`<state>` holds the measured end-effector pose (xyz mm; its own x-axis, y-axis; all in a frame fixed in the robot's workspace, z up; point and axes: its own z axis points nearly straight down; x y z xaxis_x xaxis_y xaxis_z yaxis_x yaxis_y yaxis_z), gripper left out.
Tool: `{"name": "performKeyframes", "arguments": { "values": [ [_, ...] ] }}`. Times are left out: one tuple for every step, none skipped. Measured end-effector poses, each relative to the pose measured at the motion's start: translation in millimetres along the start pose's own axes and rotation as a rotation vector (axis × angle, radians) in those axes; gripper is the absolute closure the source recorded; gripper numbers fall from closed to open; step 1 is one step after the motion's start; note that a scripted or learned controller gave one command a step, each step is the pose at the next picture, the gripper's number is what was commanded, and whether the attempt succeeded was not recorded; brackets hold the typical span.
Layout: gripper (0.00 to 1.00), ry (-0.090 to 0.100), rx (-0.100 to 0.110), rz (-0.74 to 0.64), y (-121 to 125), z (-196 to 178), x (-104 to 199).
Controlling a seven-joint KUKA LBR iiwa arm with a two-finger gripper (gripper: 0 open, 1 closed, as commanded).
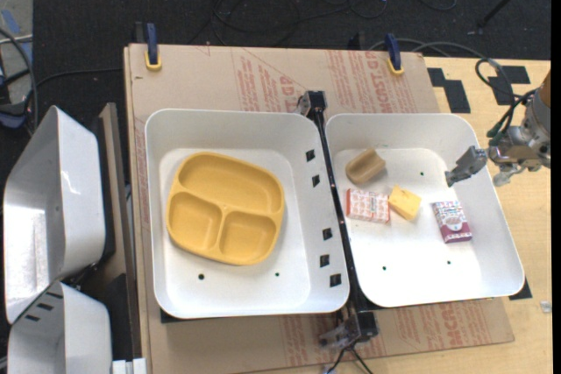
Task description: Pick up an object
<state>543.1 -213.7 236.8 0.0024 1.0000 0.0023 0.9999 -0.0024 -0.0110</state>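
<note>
The right bin [491, 271] holds several small items: a tan bread-like piece [365, 165], a red and white packet [368, 205], a yellow block [405, 203] and a maroon and white carton [450, 221]. My gripper [484, 170] hovers at the bin's right rim, above and to the right of the carton. Its fingers are spread open, with one dark fingertip [462, 165] over the bin floor and nothing between them.
In the left bin [166, 276] lies a yellow divided tray [226, 208]. A black divider [329, 206] runs between the two bins. White containers [53, 206] stand off the bench at the left, and two clamps [153, 48] grip the bench's far edge.
</note>
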Motion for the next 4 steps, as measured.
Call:
{"name": "performKeyframes", "arguments": {
  "values": [
    [0.0,-0.002,-0.01,-0.004,2.3,-5.5,0.8],
    [0.0,-0.001,-0.006,-0.003,8.8,40.6,2.3],
    [0.0,-0.001,-0.006,-0.001,12.5,86.3,-1.2],
    [0.0,-0.003,-0.014,0.0,15.3,134.9,-2.0]
  ]
}}
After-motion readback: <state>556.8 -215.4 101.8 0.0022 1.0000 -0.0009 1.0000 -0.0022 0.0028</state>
